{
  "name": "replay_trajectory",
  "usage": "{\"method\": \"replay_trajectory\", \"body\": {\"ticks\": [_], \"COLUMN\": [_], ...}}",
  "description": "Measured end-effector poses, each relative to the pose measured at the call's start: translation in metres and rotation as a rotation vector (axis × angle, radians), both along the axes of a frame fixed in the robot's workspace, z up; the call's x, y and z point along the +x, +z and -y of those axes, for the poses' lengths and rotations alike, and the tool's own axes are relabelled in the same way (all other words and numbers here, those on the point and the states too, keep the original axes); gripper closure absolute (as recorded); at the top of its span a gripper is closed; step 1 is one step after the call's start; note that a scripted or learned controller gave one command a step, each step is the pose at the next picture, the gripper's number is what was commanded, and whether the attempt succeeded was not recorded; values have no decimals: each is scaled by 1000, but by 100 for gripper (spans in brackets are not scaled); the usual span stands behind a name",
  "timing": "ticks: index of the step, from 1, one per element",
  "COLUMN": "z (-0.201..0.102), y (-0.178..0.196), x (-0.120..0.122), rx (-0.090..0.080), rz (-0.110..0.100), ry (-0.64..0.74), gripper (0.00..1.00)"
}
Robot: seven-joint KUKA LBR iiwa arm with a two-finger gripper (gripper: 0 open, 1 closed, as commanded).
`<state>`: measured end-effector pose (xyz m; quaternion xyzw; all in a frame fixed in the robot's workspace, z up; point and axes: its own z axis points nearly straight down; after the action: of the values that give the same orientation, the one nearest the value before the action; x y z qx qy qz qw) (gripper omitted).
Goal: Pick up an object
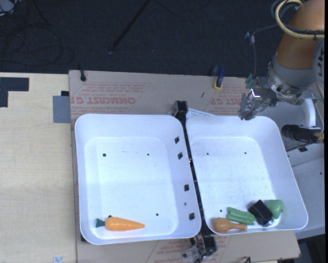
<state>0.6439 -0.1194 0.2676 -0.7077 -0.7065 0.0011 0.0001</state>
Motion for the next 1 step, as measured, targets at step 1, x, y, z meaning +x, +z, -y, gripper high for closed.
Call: {"method": "replay_trajectory", "body": {"ticks": [1], "z": [14], "y": [3], "x": [-8], "rx": [1], "rz": [-1], "ry": [0], "gripper": [100]}}
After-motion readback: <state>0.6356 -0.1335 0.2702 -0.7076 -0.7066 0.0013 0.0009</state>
